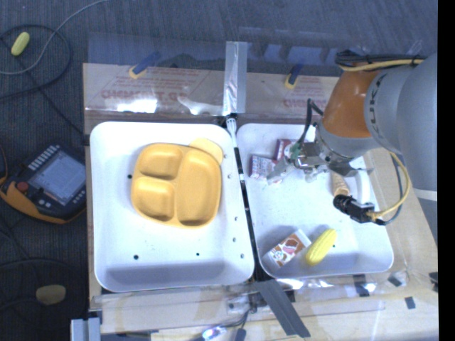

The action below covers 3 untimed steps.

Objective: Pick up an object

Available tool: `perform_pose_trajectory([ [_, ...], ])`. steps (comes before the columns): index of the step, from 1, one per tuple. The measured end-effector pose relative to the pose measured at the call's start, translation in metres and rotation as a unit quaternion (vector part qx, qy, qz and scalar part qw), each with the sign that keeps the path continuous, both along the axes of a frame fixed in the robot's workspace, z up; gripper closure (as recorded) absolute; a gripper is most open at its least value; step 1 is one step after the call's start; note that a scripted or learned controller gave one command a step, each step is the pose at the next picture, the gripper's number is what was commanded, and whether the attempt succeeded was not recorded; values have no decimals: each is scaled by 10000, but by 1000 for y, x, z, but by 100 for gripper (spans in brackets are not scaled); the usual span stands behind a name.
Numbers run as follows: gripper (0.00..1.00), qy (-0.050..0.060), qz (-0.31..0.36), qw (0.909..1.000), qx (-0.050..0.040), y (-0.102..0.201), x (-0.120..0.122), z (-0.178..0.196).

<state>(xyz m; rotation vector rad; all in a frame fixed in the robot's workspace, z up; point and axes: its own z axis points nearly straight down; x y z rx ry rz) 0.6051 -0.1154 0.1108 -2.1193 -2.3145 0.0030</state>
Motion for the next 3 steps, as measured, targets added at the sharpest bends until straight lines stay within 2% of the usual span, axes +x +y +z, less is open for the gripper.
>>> perform_pose_trajectory([
  [1, 0, -23, -605, 9982, 9, 2, 66, -13],
  [2, 0, -169, -398, 9991, -45, 16, 46, -11],
  [3, 0, -110, -506, 9987, -2, 15, 57, -13],
])
